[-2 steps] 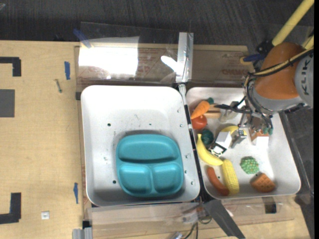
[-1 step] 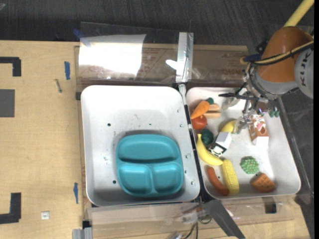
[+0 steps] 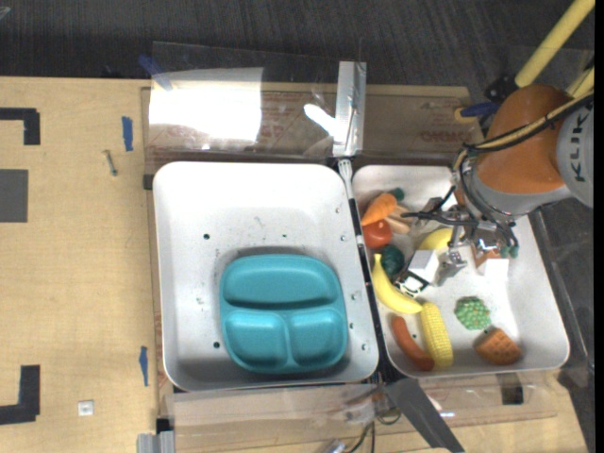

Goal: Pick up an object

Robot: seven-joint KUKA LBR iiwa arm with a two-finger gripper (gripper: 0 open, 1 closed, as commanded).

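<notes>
Setting: two shallow white bins side by side on the tabletop (image 3: 66,253), seen from above at a slant.
Left bin (image 3: 189,196): holds one teal divided tray (image 3: 281,311), lying flat toward the near side.
Right bin (image 3: 538,281): holds the toy food — banana (image 3: 392,289), corn cob (image 3: 435,334), sausage (image 3: 408,342), green broccoli-like piece (image 3: 472,311), orange wedge (image 3: 498,346), carrot-like piece (image 3: 380,209), a dark green piece (image 3: 391,259).
Arm: grey with an orange band (image 3: 524,154), entering from the right, wrist over the far half of the right bin.
Claw (image 3: 451,264): low in the middle of the right bin, pointing down; whether its fingers are parted or closed cannot be told, and nothing is seen held between them.
Nearest candidates: banana just left of the claw; corn cob just on its near side.
Banana axis: curved, running from the far-left side of the bin toward the near-right, ending beside the corn.
Corn axis: roughly far-to-near, slightly tilted.
Key relation — judgement: the banana's near end and the corn's far end both lie just below-left of the claw, so a short shift toward the near-left would bring it over either.
Risk — judgement: the crowded pile may foul a clean grip.
</notes>
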